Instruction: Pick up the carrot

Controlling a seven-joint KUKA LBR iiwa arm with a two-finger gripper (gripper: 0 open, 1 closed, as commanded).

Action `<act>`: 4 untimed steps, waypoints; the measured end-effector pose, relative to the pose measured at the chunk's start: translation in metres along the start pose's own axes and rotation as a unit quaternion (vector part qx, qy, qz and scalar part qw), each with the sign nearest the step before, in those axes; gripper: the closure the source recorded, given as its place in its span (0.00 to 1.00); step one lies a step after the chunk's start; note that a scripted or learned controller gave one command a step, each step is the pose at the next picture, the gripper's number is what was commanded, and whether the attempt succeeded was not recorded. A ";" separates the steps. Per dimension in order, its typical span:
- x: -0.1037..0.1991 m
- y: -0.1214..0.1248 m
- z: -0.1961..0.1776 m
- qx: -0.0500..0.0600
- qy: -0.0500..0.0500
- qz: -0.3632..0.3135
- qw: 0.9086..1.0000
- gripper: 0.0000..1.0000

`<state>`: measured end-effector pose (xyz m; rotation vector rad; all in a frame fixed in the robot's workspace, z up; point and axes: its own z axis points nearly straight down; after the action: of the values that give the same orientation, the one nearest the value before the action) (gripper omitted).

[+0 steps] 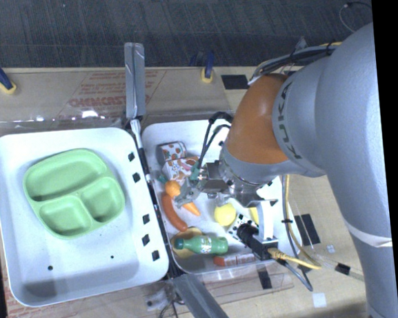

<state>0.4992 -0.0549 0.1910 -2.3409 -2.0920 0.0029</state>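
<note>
Jaws (190, 194) sitting low in right bin (176, 132), right over the carrot (177, 192); can't tell if they're open or closed. Carrot lying at bin's left side beside a sausage (173, 215), green bottle (202, 244) below, lemon (225, 215) nearby. Green tray (74, 192) lying in left bin (29, 273).

I'm looking at a robotics lab: blue clamps (1, 76) pin the wooden counter (62, 97), two shallow white plastic bins (9, 206), dark carpet (173, 18).

- Two white bins: left bin (9, 206), right bin (157, 134)
- One green divided tray (73, 190) (left of frame)
- One carrot (178, 195)
- One green bottle (201, 245)
- One yellow lemon (225, 215)
</note>
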 end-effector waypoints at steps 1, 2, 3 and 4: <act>-0.056 0.014 0.100 0.001 0.000 -0.060 0.998 0.00; -0.056 0.014 0.091 0.002 0.000 -0.062 0.998 1.00; -0.037 0.038 0.100 0.001 0.000 0.164 0.986 1.00; 0.029 0.014 0.000 0.001 0.001 0.260 0.965 1.00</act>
<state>0.5168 -0.0274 0.1913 -2.8034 -1.4095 0.0035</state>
